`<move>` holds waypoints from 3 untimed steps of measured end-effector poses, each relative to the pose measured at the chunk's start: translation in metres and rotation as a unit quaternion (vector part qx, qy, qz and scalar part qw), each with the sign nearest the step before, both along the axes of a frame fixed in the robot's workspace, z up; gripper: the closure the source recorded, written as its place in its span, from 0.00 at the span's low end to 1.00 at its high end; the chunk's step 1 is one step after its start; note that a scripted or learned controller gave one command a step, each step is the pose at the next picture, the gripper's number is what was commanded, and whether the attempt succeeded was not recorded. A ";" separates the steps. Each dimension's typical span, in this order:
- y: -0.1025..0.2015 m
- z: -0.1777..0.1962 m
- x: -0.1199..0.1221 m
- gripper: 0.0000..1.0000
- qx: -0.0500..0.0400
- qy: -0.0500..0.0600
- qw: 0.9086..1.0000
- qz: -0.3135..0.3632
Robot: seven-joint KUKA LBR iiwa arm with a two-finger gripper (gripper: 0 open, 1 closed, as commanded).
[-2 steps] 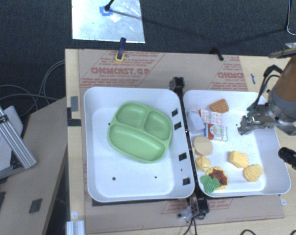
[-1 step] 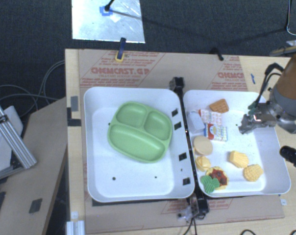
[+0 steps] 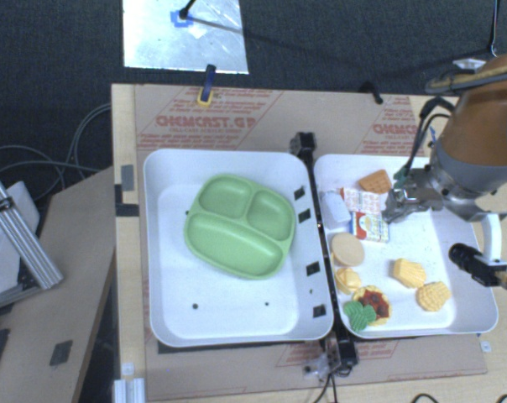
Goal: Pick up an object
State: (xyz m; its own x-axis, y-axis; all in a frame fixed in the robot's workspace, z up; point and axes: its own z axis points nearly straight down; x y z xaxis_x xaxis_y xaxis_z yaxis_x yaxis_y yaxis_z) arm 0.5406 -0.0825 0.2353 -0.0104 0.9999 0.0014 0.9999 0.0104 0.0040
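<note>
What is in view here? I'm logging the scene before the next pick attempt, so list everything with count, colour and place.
divided plate: 1, light green, left bin
left bin: 1, white, left half of bench
right bin: 1, white, right half of bench
snack packet: 1, white with red print, upper right bin
orange wedge: 1, orange-brown, top of right bin
round disc: 1, tan, left side of right bin
corn-like pieces: 2, yellow, lower right bin
small yellow piece: 1, below the disc
green and red toy food: 1, bottom of right bin
silver sheet: 1, floor above bench
arm: 1, grey and orange, over right bin
claw: 1, dark, beside snack packet
</note>
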 end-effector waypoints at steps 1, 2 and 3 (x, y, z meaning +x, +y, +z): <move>0.046 0.003 0.009 1.00 0.000 0.001 1.000 0.000; 0.100 -0.011 0.022 1.00 0.000 0.001 1.000 0.000; 0.157 -0.006 0.013 1.00 0.000 0.001 1.000 0.000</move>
State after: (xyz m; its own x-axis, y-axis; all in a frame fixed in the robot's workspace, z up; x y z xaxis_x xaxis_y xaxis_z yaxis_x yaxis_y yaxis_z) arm 0.5532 0.0745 0.2291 -0.0105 0.9999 0.0024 0.9999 0.0105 0.0012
